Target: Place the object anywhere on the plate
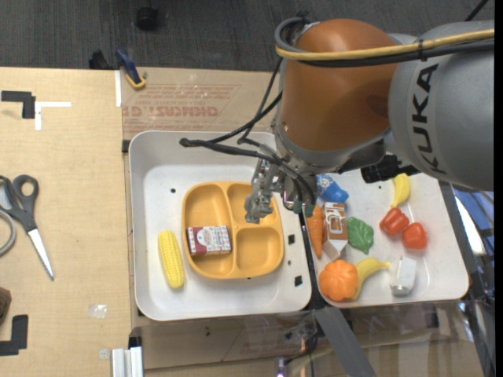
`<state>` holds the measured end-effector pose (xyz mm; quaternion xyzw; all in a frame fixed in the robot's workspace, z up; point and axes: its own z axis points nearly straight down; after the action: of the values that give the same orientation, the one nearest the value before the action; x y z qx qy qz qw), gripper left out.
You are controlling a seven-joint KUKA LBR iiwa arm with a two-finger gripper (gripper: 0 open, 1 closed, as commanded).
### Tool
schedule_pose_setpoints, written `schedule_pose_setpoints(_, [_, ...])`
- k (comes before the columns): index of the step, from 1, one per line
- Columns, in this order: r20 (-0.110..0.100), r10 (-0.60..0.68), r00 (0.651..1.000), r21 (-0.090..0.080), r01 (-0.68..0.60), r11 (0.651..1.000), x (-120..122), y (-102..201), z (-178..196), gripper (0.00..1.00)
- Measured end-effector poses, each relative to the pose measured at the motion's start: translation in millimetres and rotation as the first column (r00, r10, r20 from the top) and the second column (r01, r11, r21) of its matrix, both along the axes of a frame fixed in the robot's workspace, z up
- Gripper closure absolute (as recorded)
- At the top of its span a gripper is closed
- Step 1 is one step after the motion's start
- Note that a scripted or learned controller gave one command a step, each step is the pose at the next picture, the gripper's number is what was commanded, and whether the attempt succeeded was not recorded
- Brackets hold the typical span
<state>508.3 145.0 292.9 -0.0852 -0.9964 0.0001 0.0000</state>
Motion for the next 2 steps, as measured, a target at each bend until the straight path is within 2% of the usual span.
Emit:
schedule_pose_setpoints(1, [0.001,0.000,1.000,0.000,0.000,1.000,0.1,0.0,0.1,0.00])
schedule_pose_setpoints(2, [0.002,-0.003,1.000,0.000,0.003,1.000,1.6,-0.6,9.1,1.00])
